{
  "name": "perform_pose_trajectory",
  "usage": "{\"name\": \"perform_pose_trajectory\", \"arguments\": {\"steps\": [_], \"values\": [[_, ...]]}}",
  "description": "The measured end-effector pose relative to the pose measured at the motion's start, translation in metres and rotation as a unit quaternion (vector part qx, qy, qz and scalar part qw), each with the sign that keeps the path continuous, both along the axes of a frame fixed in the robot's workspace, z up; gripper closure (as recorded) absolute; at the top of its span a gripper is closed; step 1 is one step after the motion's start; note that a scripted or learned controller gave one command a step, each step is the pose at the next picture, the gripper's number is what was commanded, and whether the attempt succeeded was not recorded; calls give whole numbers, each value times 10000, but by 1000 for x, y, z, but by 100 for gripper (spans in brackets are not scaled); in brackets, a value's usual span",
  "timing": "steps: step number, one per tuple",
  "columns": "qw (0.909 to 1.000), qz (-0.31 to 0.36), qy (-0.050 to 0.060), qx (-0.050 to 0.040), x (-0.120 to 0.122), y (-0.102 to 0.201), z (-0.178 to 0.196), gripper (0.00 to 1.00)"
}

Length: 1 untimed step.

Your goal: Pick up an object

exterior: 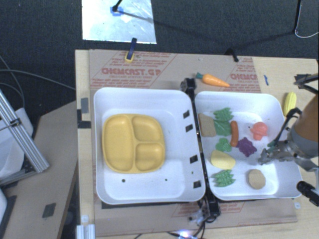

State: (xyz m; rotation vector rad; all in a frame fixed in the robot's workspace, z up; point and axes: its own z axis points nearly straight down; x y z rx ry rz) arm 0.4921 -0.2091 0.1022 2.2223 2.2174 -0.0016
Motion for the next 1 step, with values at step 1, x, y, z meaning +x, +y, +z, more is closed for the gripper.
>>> {"name": "perform_pose_trajectory", "arguments": {"steps": [1], "values": [[10000, 33, 3, 18, -5, 30, -19, 100]]}}
